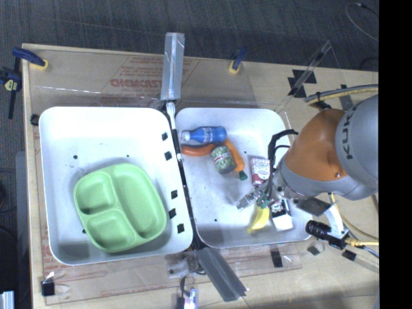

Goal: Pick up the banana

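The yellow banana [259,219] lies in the right bin [212,227], near its front right corner, with its upper end tucked under the gripper. The gripper [261,197] hangs low directly over that upper end, below the arm's orange band [310,152]. The arm's grey and orange body hides the bin's right side. I cannot make out whether the banana is touched or held.
A blue bottle [205,135], an orange carrot [196,150], a green can [223,159] and a red-and-white packet [260,169] lie at the back of the right bin. A small white-and-black item [281,216] sits beside the banana. The left bin [58,127] holds a green divided plate [119,206].
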